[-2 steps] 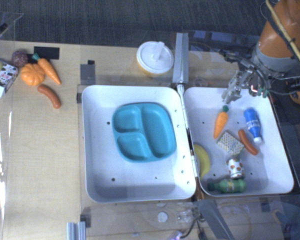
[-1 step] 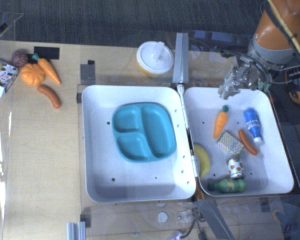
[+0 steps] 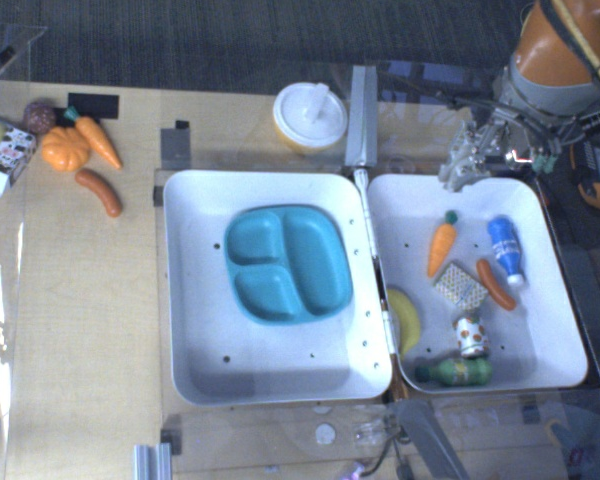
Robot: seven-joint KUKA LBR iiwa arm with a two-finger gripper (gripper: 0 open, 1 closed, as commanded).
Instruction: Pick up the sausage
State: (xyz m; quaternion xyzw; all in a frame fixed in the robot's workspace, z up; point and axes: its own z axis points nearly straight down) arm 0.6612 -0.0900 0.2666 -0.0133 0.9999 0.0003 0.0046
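Overhead view of the counter (image 3: pixel 80 298) with two white bins. The sausage (image 3: pixel 497 284), the task's object, lay in the right bin (image 3: pixel 560 308), slanted, touching the patterned packet (image 3: pixel 461 286) on one side and just below the blue bottle (image 3: pixel 505 249). An orange carrot (image 3: pixel 440 245) lay near the packet; a small jar (image 3: pixel 469 336), a green bottle (image 3: pixel 458 372) and a yellow piece (image 3: pixel 406 320) occupied the bin's near side. The left bin (image 3: pixel 195 268) held a blue divided tray (image 3: pixel 286 262). The gripper (image 3: pixel 467 161) hung over the right bin's far rim, well apart from the sausage; whether the jaws were open or closed could not be told. A good approach would probably carry the jaws above the sausage, turn them across its narrow width, and descend so that neither finger struck the bottle or the packet. A second sausage (image 3: pixel 100 191) lay on the counter, outside the bins.
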